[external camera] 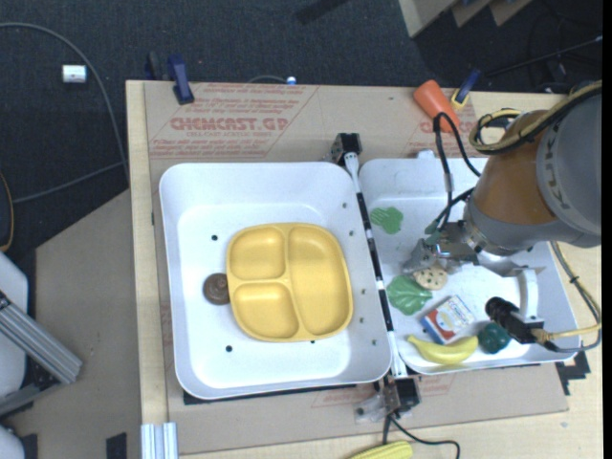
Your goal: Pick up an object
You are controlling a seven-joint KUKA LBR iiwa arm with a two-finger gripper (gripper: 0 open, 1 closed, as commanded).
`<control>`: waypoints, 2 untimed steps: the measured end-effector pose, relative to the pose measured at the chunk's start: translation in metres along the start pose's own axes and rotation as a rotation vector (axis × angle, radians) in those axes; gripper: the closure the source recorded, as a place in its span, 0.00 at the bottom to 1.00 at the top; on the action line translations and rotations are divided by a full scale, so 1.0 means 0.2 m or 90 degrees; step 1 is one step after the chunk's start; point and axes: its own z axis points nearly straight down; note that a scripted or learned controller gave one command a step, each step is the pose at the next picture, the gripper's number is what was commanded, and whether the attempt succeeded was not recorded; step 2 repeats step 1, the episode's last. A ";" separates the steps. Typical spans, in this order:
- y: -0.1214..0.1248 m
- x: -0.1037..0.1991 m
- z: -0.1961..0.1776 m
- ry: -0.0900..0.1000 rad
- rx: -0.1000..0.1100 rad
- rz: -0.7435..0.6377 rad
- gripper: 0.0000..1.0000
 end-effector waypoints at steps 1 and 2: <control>0.08 0.28 -0.45 0.000 -0.001 -0.001 1.00; 0.08 0.28 -0.45 0.000 -0.001 -0.001 1.00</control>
